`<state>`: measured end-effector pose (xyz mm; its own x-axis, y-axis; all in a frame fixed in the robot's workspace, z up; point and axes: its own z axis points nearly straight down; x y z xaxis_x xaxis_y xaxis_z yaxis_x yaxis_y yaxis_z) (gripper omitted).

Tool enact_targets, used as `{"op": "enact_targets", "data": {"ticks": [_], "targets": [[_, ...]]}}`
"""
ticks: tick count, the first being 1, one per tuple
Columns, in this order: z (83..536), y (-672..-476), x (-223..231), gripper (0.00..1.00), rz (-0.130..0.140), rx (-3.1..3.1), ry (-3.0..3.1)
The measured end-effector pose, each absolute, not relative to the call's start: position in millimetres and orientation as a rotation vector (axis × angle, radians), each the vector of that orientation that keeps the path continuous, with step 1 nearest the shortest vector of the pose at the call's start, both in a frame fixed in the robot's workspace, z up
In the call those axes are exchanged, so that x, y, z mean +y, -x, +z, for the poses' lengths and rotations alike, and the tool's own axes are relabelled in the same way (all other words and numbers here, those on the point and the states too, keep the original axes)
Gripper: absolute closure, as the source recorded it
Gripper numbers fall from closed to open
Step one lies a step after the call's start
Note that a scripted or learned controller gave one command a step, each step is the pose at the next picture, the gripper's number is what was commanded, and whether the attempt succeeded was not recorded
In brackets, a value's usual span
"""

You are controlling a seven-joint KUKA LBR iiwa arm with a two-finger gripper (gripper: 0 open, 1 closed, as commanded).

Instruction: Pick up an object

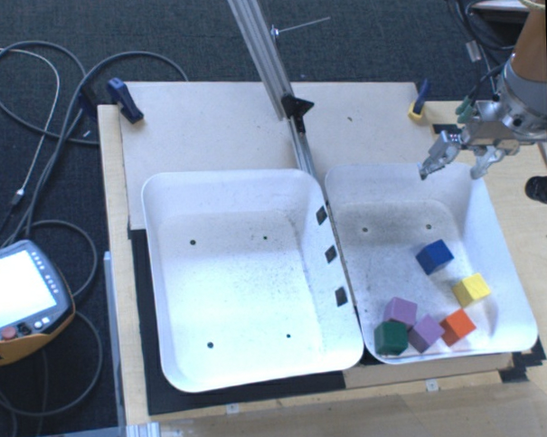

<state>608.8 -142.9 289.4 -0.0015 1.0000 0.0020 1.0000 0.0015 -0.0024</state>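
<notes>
Nearest the camera, at the front edge of the table (206, 116), lie the front rims of two shallow white bins set side by side; the left bin (167, 263) shows only dark specks and a few small holes in its floor; the right bin (492, 240) carries six small blocks gathered in its near right part. Foremost among them is a green block (392, 336), touching a purple block (401, 310) just behind it; a second, lilac block (427, 331) lies just beside both, and an orange block (458, 325) sits to its right, touching or nearly touching it; a yellow block (471, 289) lies a little farther back, near the right wall; a blue block (434, 256) lies farther still, apart from the rest, toward the middle of the bin. Beyond the blocks, above the far right rim of the right bin, hangs the hand (457, 166), reaching in from the right on the grey arm (530, 84); its two fingers are spread apart with nothing between them, well apart from every block. Farthest back, a metal pole (262, 51) rises between the bins; a blue clamp (123, 99) grips the far left corner of the table; at left, on the dark floor, lie cables (32, 88) and a handheld screen (19, 292).
</notes>
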Motion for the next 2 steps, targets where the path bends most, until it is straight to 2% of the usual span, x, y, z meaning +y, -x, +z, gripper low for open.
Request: {"op": "enact_targets", "data": {"ticks": [1,2], "targets": [[113.8,-547.2,-175.7,0.00,-0.002,-2.225,2.223],[204.6,-547.0,-132.5,0.00,-0.010,-2.233,2.221]]}}
